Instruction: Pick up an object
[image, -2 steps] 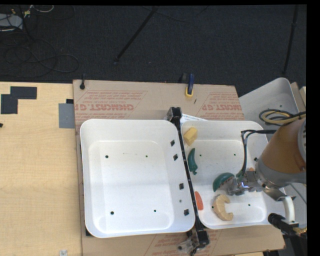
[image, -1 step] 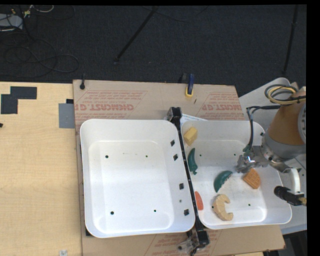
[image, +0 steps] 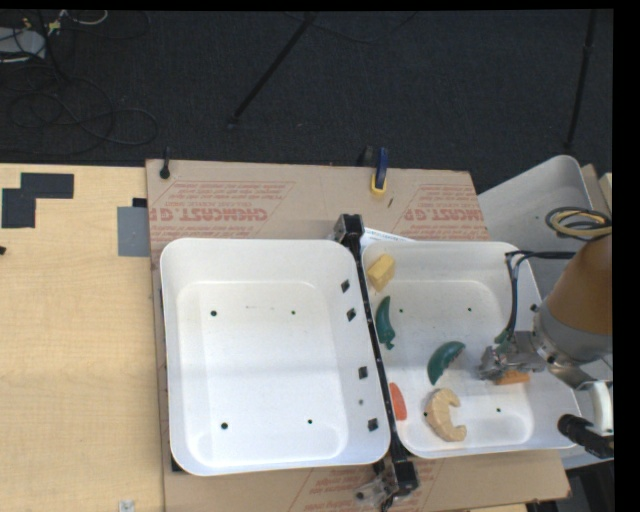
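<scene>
The pincer (image: 503, 366) sits low over a small orange piece (image: 512, 378); whether it grips, I cannot tell.

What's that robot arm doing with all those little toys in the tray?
The robot arm is reaching into the right bin from the right, trying to pick something up. Its gripper is down low at a small orange piece, though I can't tell if it has grabbed it. Nearby lie a green curved piece, a tan crescent piece, a dark green piece, a yellow block and a red-orange piece. The left bin sits beside it.
</scene>
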